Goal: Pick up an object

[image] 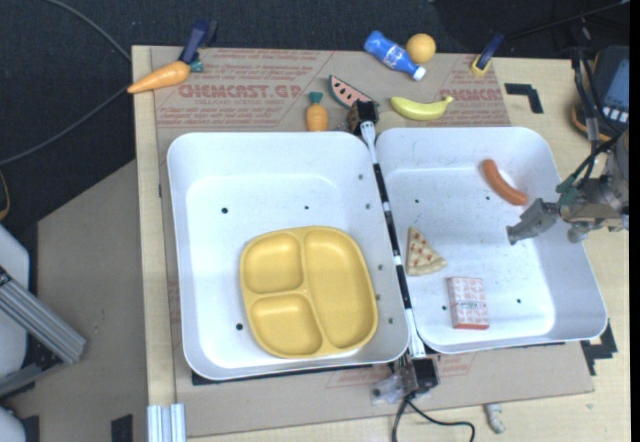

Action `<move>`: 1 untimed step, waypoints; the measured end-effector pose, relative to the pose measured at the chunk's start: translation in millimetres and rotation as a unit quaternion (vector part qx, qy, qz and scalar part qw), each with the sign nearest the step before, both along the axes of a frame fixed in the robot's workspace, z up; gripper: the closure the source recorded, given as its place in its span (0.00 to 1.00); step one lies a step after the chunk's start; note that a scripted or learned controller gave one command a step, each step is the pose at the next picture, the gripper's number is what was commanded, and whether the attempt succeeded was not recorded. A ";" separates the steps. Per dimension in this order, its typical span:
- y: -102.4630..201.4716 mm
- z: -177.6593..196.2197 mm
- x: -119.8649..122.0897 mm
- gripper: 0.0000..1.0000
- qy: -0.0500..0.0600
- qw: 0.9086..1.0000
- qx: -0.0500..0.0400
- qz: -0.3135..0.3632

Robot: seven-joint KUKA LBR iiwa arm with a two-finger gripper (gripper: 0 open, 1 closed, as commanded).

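Observation:
Three objects lie in the right bin (570, 315). A red-orange sausage (502, 182) is near the back right, a pizza slice (423, 253) lies near the left wall, and a pink box (467, 302) sits toward the front. My gripper (547, 231) hangs over the bin's right side, just below and right of the sausage. It is open, with nothing between its fingers. The left fingertip (520, 230) points toward the bin's middle.
The left bin (200, 230) holds a yellow divided plate (308, 288). On the bench behind the bins lie a banana (420, 107), a blue bottle (391, 54), an orange ball (422, 47), a watermelon slice (346, 90) and two carrots (160, 78).

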State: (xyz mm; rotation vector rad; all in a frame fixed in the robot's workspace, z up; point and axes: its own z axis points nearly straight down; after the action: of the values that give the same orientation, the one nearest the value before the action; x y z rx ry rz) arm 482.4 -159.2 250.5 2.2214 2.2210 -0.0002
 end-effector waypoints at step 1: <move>-18.5 -12.7 100.1 0.00 -0.001 1.000 0.000 0.001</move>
State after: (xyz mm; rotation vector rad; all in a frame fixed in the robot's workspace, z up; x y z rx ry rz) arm 582.6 -177.7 237.8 2.2193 2.2215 0.0008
